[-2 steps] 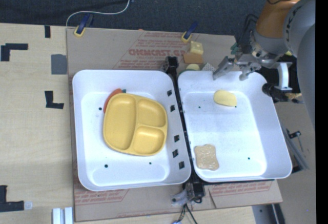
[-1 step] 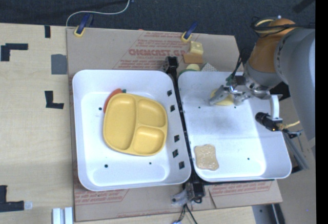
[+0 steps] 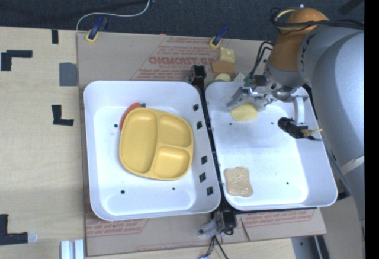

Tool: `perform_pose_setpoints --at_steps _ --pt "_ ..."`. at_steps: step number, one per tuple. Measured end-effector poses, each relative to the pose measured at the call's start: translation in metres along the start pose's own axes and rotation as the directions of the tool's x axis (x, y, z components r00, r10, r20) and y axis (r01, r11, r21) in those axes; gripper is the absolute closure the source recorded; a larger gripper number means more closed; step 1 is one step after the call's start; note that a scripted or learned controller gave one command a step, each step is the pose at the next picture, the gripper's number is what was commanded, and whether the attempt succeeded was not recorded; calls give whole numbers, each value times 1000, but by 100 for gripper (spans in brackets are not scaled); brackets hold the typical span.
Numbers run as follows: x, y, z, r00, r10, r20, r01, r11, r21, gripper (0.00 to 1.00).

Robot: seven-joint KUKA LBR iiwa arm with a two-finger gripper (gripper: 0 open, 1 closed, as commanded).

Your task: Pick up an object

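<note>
In the right bin (image 3: 296,186), near its far left corner, lies a pale yellow rounded object (image 3: 244,113). My gripper (image 3: 251,96) is directly over its far side, touching or nearly touching it. Whether the object is gripped is hidden by the wrist. A tan slice of bread (image 3: 238,181) lies flat near the front left of the same bin. In the left bin (image 3: 100,192), a yellow divided plate (image 3: 157,143) covers most of a red-orange object (image 3: 131,111) that peeks out at its far left edge.
Just behind the right bin, on the cardboard, sit a brown block (image 3: 224,66), a small yellow piece (image 3: 227,54) and a pale round item (image 3: 222,77). The black-clipped divider (image 3: 204,139) runs between the bins. The arm's bulk covers the right bin's far right side.
</note>
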State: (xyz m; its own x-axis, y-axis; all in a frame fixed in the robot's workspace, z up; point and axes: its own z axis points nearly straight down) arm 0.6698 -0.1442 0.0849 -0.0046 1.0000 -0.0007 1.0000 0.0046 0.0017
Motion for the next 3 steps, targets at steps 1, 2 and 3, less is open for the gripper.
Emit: perform_pose_setpoints --at_steps 1,2,3 --pt "-2 2 -15 1000 2 2 -2 1000 -11 100" --pt "97 -31 -106 1000 -6 -5 6 1000 -5 100" --pt "90 -32 -99 1000 3 -1 -3 1000 3 0"
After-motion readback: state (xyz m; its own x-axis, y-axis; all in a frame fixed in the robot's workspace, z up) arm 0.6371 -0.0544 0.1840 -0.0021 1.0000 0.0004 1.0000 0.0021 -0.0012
